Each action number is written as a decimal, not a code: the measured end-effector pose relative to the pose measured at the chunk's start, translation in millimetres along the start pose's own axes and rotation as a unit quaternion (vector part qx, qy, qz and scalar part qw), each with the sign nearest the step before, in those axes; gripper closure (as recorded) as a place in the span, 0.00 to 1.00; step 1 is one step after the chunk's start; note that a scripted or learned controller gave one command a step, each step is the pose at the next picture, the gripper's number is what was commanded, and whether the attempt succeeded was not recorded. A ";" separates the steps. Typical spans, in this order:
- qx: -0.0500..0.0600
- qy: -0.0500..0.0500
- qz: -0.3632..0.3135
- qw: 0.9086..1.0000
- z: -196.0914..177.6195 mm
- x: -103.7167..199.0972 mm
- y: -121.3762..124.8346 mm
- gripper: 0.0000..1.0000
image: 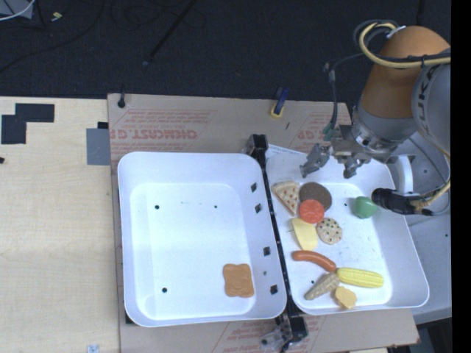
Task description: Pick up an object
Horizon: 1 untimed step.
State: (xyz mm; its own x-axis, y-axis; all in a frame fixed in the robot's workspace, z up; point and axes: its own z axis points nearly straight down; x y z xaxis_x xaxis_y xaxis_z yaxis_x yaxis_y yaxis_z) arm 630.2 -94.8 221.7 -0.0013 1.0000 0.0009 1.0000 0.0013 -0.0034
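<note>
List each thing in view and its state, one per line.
gripper: jaws open, holding nothing, above the right bin's far end
right bin: holds the toy food pile
left bin: holds one toast slice
toast slice: lying flat, near corner
corn cob: lying on its side
sausage: lying flat
green ball: resting apart from the pile

Single fixed camera above bench, looking down at a slant. Left bin (147,197) and right bin (401,271) both in frame; arm (401,72) enters from right.
</note>
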 end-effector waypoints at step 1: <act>0.009 0.002 0.002 1.000 113.1 2.0 -82.1 0.00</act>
State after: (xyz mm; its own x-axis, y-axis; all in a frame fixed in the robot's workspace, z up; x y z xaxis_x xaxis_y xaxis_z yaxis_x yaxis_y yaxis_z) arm 547.7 -92.8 108.8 0.0020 1.0000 0.0040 0.9998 -0.0019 -0.0210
